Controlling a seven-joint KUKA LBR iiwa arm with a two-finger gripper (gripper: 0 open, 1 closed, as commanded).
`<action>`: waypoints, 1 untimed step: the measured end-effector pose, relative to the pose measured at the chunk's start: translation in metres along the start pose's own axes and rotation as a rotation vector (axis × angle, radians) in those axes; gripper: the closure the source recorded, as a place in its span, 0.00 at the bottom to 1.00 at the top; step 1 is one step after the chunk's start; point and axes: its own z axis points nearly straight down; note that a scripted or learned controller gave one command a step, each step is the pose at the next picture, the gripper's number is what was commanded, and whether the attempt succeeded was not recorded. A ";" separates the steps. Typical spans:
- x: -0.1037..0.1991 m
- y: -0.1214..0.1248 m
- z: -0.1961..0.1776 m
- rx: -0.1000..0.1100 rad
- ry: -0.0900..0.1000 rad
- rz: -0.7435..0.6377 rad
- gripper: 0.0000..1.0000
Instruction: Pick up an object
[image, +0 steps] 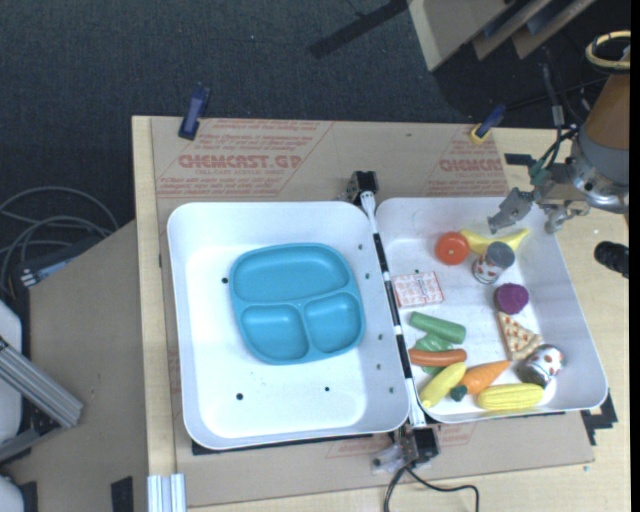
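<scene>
The right bin (575, 290) holds several toy foods: an orange ball (452, 248), a yellow wedge (500, 240), a small grey can (492, 262), a purple plum (511, 297), a pizza slice (516, 335), a green pod (437, 326), a carrot (486, 375) and a corn cob (510, 397). My gripper (527, 220) hangs over the bin's back edge, just above the yellow wedge and can. Its fingers stand apart, open, with nothing between them.
A blue divided plate (297, 302) lies in the left bin (200, 260). A small printed card (417, 290) lies near the divider (388, 300). A yellow banana (443, 382) and a silver-black item (541, 365) sit at the right bin's front.
</scene>
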 end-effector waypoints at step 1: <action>0.051 0.035 0.096 -0.014 -0.002 -0.003 0.00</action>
